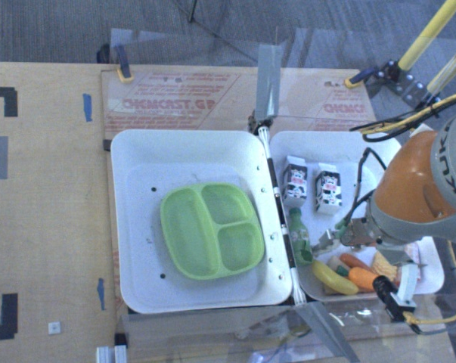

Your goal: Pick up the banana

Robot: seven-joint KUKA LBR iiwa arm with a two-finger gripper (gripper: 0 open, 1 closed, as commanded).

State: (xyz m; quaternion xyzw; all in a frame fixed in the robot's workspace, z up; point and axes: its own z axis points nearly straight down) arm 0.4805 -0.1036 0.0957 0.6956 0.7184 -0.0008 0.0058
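Right bin (348, 146), near edge: banana (333, 277), yellow, lying slantwise at front wall; just beside it a carrot (355, 262), an orange veg piece (362, 278), a pale wedge (384, 265). Green bottle (299, 237) along left wall, touching banana's upper end. Gripper (335, 237) low over bin centre, w/ banana just below-left, not touching it; grip state — cannot tell, nothing seen held. Arm w/ orange band (413, 184) over bin's right side. Far end: two small milk cartons (311, 185), cow print, side by side, upright. Left bin (137, 165): green divided plate (212, 229), 3 compartments, centre.
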